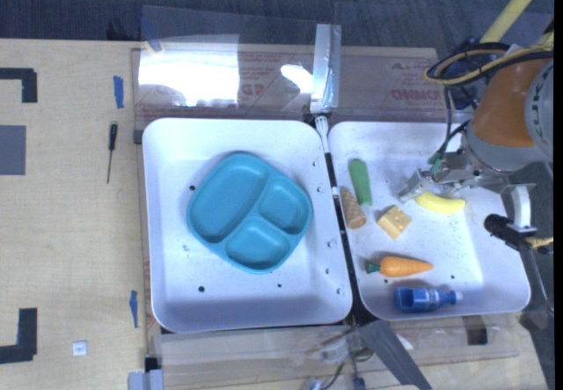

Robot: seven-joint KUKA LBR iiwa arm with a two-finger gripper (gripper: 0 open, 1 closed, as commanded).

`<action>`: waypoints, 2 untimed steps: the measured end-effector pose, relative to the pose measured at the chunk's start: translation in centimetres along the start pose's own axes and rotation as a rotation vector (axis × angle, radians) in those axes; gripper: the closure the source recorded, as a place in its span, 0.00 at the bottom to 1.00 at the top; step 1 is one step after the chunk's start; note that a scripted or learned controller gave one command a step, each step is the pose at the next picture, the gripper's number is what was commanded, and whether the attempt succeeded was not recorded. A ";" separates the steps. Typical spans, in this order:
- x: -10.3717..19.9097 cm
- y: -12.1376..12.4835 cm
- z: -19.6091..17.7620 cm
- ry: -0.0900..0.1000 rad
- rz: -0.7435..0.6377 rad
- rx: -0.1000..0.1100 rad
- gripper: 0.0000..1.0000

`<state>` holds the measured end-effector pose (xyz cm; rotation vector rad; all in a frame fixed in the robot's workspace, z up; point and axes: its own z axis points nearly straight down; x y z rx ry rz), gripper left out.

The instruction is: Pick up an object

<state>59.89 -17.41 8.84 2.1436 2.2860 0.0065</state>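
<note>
A: From the camera view above the table [53, 203], where did things lie?

B: The right bin [506, 287] held the pickable pieces. A small yellow banana [440, 202] lay near the bin's upper right part, with the gripper [431, 180] right over its left end. Whether it was open or closed I cannot tell; the metal parts ran together at that angle, and nothing showed the banana held.

A: And the rest?

B: A green cucumber-like piece [359, 181] lay upright along the left wall, a tan ridged piece [353, 209] just below it, a yellow cheese wedge [395, 221] between those and the banana, an orange carrot [402, 267] lower down, and a blue bottle [424, 298] near the front edge. The left bin [167, 159] carried a blue divided plate [251, 212].

A: How would the banana have handled?

B: I judged it a hollow plastic toy: light, stiff, smooth-skinned, so apt to slip or roll out of a pinch rather than break. Its curve made the ends poor places to take hold; the thick middle, across the short width, looked safest.

A: Any risk?

B: The gripper sat towards one end, so a closing pinch could have squirted the banana sideways. The cheese wedge was near but apart, leaving room.
</note>
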 end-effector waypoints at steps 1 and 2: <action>0.0 0.1 -1.1 -0.001 0.000 -0.004 1.00; 8.7 1.7 -13.8 0.003 -0.057 -0.007 1.00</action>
